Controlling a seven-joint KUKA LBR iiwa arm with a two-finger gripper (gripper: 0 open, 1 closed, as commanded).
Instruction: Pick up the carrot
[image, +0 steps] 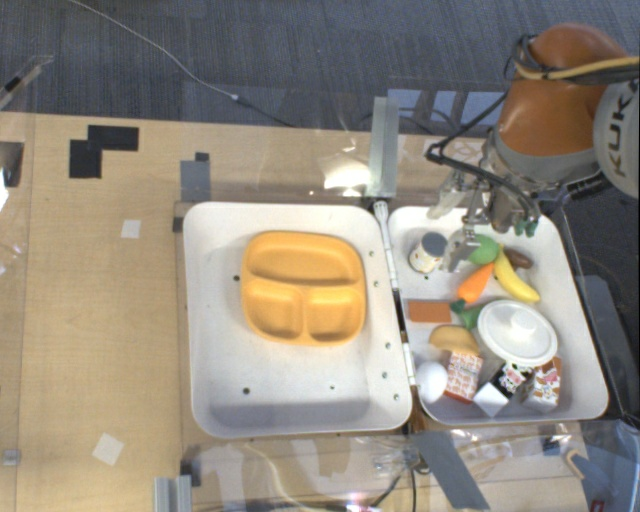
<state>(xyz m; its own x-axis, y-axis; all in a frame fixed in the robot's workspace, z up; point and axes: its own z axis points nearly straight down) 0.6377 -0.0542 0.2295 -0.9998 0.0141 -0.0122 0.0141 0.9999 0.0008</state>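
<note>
Two white bins are sitting on the bench; the carrot (474, 284) is lying in the right bin (590, 385) (beside a banana (514, 278)), just below the gripper (478, 222), whose grip I cannot tell.

1 fixed camera above the bench (90, 300), looking down at a slant. Both white bins fill mid-frame: left bin (215, 330), right bin (580, 350). Arm (560, 90) enters at far right. Moderately close range.
</note>
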